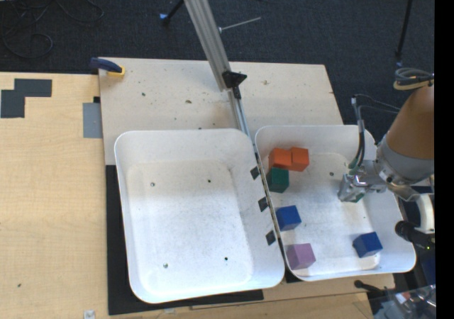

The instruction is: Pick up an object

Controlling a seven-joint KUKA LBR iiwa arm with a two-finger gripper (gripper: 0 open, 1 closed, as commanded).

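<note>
In the right bin (330, 137) lie several blocks: an orange one (289, 159) near the back left, a dark green one (277, 180) just in front of it, a blue one (288, 217) by the divider, a purple one (301, 255) at the front left, and another blue one (367, 244) at the front right. My gripper (350, 191) hangs low over the bin's right side, above bare floor, apart from every block. The nearest block is the front-right blue one. Nothing shows between the fingers.
The left bin (142, 147) lies beside the right one, with black clips (263, 204) along the shared wall. A slanted aluminium bar (210, 34) rises behind the bins. The arm's orange band (418, 122) comes in at the right.
</note>
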